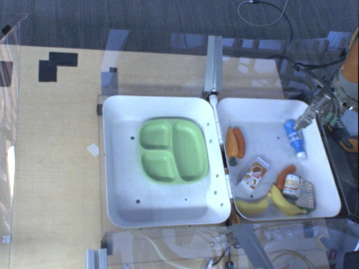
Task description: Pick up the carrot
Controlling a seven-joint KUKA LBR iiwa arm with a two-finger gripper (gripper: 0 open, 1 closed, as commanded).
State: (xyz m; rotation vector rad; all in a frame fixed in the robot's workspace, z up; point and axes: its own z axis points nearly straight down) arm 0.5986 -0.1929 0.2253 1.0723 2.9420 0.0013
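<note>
1. We see the arm (349, 72) reaching in from the right edge, its orange band showing at the far right, and the gripper (305, 121) slanting down toward the left over the far right part of the right bin (263, 108).
2. We cannot tell whether its jaws are apart or together; the tip hangs just beside the top of a blue bottle (294, 139).
3. We see a pale wooden bench (56, 167) with dark grey carpet (140, 7) beyond it and a loop of cable (261, 10) lying there.
4. We count two white bins: the left bin (120, 195) holds one green divided plate (171, 150).
5. In the right bin we count one carrot (235, 142) against the left wall, one small carton (253, 175), two bananas (272, 203) along the near wall, and one can (291, 185).
</note>
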